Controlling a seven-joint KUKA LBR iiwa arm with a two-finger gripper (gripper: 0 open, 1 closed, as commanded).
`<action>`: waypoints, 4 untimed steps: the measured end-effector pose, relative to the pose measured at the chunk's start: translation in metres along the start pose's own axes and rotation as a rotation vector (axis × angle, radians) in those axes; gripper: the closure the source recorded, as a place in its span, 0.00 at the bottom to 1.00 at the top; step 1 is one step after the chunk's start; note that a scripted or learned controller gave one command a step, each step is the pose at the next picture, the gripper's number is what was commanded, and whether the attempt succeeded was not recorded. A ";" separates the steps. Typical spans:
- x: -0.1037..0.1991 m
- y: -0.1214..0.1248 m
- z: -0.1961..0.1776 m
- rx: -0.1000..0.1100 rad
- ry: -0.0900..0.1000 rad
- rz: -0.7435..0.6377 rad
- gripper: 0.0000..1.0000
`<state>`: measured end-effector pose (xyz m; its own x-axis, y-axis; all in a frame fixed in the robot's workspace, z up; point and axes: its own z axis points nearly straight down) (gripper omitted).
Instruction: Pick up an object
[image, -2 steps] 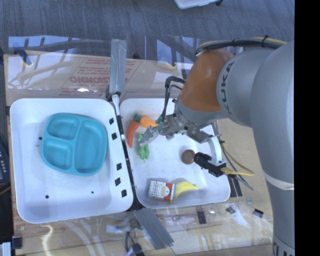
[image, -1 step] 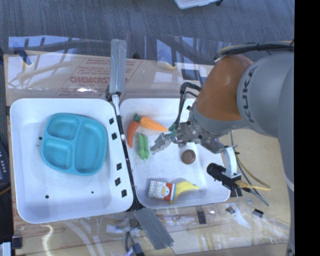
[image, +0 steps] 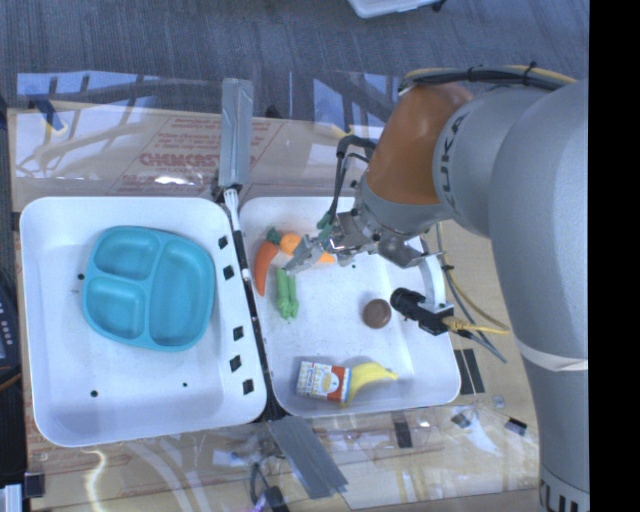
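Note:
My gripper (image: 306, 256) hangs low over the back left part of the right bin (image: 335, 335). Just to its left lie a small orange piece (image: 290, 241) and an orange carrot (image: 263, 268). A green vegetable (image: 287, 296) lies right below the gripper's tip. Another bit of orange (image: 327, 258) shows beside the gripper body. A brown round object (image: 376, 313) sits mid-right in the bin. Near the front edge are a small printed carton (image: 316, 380) and a yellow banana (image: 371, 376), touching each other.
The left bin (image: 60, 385) holds a blue divided plate (image: 150, 287). The arm's grey body and orange band (image: 420, 140) cover the right bin's back right corner. A black part with cables (image: 420, 308) overhangs the right wall.

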<state>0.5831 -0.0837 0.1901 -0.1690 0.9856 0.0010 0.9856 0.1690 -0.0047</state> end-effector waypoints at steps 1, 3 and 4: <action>-0.003 0.074 -0.001 -0.003 -0.001 0.033 0.00; -0.027 0.077 0.077 -0.019 -0.002 -0.093 1.00; -0.015 0.072 -0.003 -0.005 -0.001 0.200 1.00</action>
